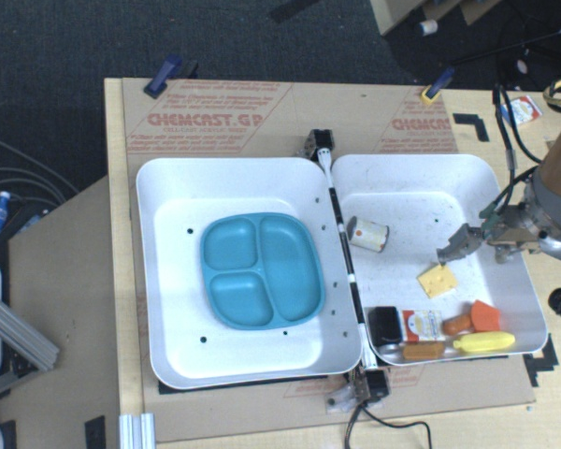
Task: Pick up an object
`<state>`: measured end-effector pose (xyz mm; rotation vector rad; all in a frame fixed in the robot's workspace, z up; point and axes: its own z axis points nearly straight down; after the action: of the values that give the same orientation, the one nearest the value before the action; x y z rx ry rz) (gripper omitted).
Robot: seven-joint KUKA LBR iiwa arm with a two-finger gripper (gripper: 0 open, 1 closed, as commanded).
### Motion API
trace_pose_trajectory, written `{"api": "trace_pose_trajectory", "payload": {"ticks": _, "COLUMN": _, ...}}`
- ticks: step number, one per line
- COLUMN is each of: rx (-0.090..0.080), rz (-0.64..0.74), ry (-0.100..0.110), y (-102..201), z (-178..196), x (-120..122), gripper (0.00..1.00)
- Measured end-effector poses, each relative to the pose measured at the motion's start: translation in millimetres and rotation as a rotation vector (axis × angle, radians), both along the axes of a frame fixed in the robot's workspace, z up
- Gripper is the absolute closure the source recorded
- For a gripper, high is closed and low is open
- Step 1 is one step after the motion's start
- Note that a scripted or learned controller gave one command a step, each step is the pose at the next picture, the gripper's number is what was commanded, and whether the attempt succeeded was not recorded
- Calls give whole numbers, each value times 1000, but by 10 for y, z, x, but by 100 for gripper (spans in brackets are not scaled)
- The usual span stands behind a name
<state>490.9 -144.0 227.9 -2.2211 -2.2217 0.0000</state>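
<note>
- Nearest the camera, along the front wall of the right bin (505,195), a row of small items is seen: a black block (385,325), a red-and-white packet (422,325), a brown sausage-shaped piece (422,351), a yellow banana-like piece (484,342) and an orange piece (484,314).
- The left bin (168,251) is occupied by a blue divided plate (261,269), lying flat at its centre.
- The gripper (455,244) is seen low over the right bin, just above a yellow cheese-like wedge (438,281); nothing is seen between its fingers, and their spread cannot be told.
- A small white cylinder (367,235) is seen lying near the divider.
</note>
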Motion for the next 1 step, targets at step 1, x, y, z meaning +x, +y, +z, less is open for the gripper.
{"api": "trace_pose_trajectory", "payload": {"ticks": 1, "rx": 1, "rz": -1, "ry": 2, "y": -55, "z": -1399, "x": -124, "gripper": 0}}
